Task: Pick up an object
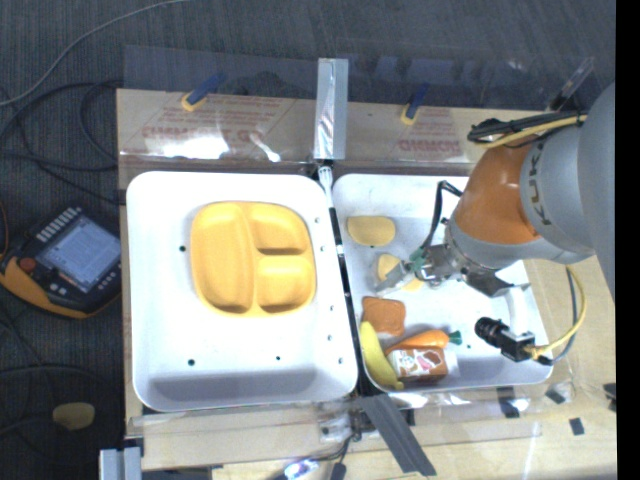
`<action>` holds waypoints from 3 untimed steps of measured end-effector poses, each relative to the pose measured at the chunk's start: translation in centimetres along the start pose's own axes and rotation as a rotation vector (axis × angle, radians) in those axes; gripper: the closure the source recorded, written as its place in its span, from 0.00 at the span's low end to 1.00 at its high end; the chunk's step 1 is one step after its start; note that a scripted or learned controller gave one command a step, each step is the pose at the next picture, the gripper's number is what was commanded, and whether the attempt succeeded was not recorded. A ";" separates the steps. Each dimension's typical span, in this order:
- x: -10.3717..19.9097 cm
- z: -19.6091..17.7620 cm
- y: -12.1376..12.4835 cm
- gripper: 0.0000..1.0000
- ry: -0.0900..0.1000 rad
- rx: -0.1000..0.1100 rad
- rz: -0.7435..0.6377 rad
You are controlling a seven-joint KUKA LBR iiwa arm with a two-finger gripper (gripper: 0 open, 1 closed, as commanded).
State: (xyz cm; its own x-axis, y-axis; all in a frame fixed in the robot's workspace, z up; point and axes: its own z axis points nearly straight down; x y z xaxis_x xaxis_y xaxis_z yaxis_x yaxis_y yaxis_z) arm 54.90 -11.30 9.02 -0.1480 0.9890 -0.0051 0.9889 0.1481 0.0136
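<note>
Over the right bin [500,363] I see my arm [560,193] reaching in from the right, its orange band just above the wrist, and the gripper [412,271] sits low inside that bin. Its tip is at a small pale yellow wedge [388,266], touching it or very nearly so. I cannot tell how far the fingers are spread or whether anything sits between them, since the metal parts blur together at this angle.

Taking the right bin as my landmark: a round yellow piece [371,230] lies near its far left corner, just beyond the wedge. Toward the bin's near side I see a brown toast-like slab [385,315], and nearer still a banana [372,356] curves along the bin's left wall, touching a small jar with a red label [424,364]. An orange carrot [422,339] rests against the jar's far side.

Left of that bin, touching it along the shared rim, is the left bin [150,298], which holds a yellow divided tray [252,256] near its middle
</note>
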 end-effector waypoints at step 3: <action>0.0 -0.9 7.2 1.00 0.000 0.001 -0.042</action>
State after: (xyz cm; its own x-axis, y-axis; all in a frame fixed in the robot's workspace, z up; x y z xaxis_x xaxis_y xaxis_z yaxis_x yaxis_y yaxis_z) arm 62.03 -10.23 9.98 -0.1899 0.9818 -0.0058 0.9817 0.1899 0.0122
